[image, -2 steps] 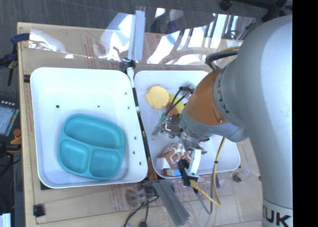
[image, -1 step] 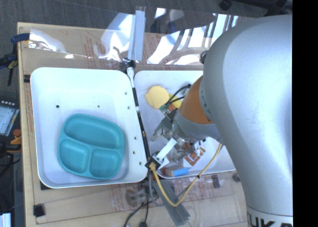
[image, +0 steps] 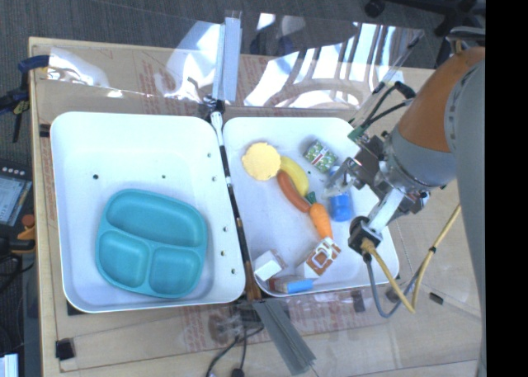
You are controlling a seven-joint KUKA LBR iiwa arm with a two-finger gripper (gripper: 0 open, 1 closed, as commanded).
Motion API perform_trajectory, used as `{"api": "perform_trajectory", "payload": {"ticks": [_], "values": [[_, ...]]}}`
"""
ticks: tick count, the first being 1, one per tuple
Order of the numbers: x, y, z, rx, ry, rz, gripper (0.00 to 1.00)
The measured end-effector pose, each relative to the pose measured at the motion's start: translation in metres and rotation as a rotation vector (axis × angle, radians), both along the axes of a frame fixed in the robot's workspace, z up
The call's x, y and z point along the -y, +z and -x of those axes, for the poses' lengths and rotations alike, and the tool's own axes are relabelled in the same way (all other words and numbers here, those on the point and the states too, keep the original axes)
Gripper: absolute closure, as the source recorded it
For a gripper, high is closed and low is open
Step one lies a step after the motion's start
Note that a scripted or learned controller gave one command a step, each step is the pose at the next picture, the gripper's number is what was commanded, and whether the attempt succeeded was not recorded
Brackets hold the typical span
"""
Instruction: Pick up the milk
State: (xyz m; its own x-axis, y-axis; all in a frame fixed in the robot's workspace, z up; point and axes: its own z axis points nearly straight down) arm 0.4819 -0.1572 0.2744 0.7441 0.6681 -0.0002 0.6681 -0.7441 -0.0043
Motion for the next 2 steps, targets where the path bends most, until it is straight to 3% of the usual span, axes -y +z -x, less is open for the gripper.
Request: {"api": "perform_trajectory", "payload": {"ticks": [1,2], "values": [[0.043,-0.116,0.007,-0.004,0.104,-0.001,0.00],[0.045,0.079,-0.036,0.002,0.444,0.001,0.00]]}}
